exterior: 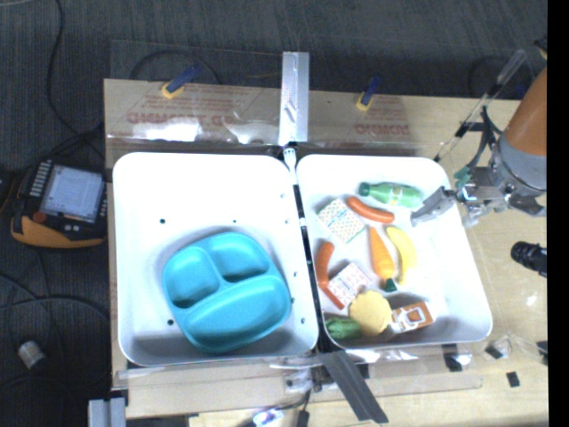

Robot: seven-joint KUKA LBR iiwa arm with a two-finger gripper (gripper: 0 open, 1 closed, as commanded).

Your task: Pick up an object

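Two shallow white bins are sitting side by side on the bench, the left bin carrying one blue divided plate with three compartments, and the right bin carrying the toy foods. Counted in the right bin are one green bottle lying on its side near the far wall, two sausages, one orange-red sausage just below the bottle and one darker sausage lying along the left wall, one carrot, one banana just beside the carrot, one checkered packet, one red and white box, one yellow round fruit, one green vegetable partly under that fruit, and one small orange and white carton at the near edge. Printing is showing on the packet, the box and the carton, but it is too small to read; red lettering on the clear sheet behind the bins is also blurred beyond reading. One grey arm with an orange band is reaching in from the right, and its tool is hanging over the right bin's far right corner, near the bottle's end and above the banana; nothing is showing between its parts, and how wide it stands cannot be told. Two clips, one blue and yellow clip and one similar clip, are lying on the sheet, and one handheld screen device is resting on the floor at left.
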